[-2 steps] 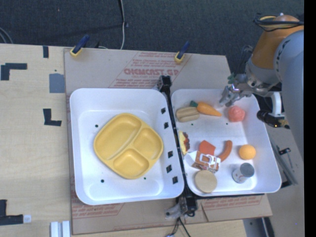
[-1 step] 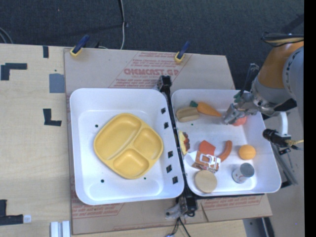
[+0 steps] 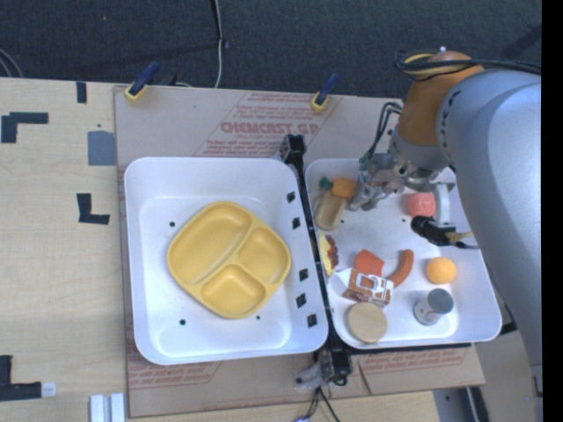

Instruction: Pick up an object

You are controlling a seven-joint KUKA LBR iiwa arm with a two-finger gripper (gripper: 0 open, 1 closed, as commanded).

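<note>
My gripper (image 3: 370, 192) hangs low over the far left part of the right bin (image 3: 479, 323), below the orange wrist band. Just left of it lie a tan bread roll (image 3: 329, 208) and a small orange carrot (image 3: 342, 185) with a green tip. A pink round thing (image 3: 422, 204) sits just to its right. Nearer the front are an orange ball (image 3: 441, 271), a reddish sausage (image 3: 402, 266), an orange wedge (image 3: 368, 261), a white and orange carton (image 3: 370, 287), a tan disc (image 3: 366, 322) and a grey can (image 3: 434, 305).
The left bin (image 3: 145, 236) holds a yellow divided plate (image 3: 230, 258). A small flat food piece (image 3: 330, 254) lies against the right bin's left wall. The grey arm covers the right bin's far right side.
</note>
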